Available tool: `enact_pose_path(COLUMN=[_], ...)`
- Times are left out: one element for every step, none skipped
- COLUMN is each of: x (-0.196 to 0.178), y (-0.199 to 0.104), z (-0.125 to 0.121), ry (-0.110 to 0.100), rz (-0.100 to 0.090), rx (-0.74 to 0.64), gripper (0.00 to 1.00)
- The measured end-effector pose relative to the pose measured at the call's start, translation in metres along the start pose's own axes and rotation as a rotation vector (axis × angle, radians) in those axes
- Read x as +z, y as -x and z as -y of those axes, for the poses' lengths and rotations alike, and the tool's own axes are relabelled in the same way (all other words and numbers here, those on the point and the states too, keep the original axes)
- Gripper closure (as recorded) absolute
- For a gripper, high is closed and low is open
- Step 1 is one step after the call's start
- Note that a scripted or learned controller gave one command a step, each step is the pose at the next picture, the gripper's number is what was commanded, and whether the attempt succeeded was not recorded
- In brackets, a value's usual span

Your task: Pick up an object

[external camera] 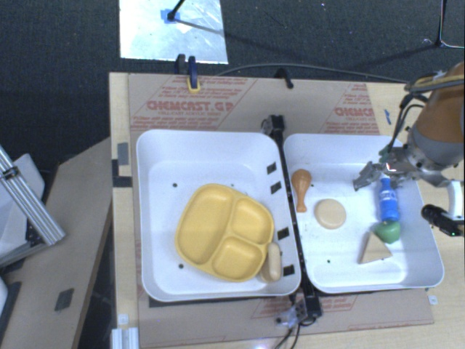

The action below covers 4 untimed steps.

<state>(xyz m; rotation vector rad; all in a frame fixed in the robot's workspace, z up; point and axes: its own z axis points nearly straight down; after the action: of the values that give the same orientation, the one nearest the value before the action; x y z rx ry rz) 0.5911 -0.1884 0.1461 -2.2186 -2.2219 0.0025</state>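
Observation:
In the right bin [421,275], a blue bottle [389,203] lies lengthwise by the right wall, with a green piece [389,230] at its near end. A tan wedge [374,251] sits just in front of them. A round beige disc [330,214] and a small wooden pestle-shaped piece [301,187] lie toward the bin's left side. My gripper [383,173] hangs over the far end of the blue bottle. It is open, with one grey finger [363,177] spread out to the left, and nothing is held between the fingers.
The left bin [156,195] holds a yellow divided plate [221,231] with a pale bread-like roll [272,262] at its near right corner. A black divider with clips runs between the bins. The arm's orange band [443,118] rises at the right.

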Motion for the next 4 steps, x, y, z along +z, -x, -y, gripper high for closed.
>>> enact_pose_path(x=[0.058, 0.06, 0.049, -0.013], y=[-0.006, -0.01, -0.008, -0.014], z=[-0.007, -0.009, -0.01, -0.01], ry=[0.008, 0.005, 0.009, 0.009], rz=[-0.01, -0.005, -0.001, 0.002], rx=[-0.006, -0.006, -0.006, -0.004], gripper=[0.0, 0.0, 1.0, 1.0])
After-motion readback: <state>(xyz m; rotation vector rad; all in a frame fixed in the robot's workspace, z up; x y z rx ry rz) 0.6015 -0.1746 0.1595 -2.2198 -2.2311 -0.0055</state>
